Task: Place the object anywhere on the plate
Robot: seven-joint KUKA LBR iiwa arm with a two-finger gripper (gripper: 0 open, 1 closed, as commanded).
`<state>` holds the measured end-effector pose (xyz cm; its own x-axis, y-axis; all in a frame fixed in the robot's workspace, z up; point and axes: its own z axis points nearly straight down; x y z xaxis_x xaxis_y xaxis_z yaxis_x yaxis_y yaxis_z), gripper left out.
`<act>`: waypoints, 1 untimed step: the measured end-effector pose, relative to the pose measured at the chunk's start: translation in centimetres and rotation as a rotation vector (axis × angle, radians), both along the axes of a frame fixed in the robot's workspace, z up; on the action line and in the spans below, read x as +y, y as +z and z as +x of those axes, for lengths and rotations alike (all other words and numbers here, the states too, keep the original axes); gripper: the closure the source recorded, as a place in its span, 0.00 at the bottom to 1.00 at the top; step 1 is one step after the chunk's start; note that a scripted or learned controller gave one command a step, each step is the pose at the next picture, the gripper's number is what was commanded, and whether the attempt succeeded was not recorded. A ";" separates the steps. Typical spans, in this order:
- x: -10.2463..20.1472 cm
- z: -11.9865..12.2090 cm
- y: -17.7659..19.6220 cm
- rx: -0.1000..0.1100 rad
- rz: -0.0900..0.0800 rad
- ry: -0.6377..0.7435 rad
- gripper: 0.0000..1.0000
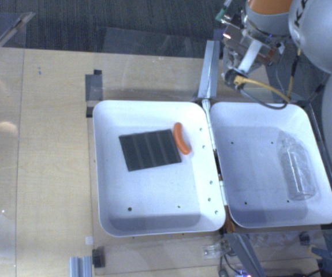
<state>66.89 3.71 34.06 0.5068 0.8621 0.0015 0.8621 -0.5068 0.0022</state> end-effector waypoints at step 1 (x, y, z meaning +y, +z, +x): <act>1.8 0.0 1.3 -0.003 -0.002 0.552 1.00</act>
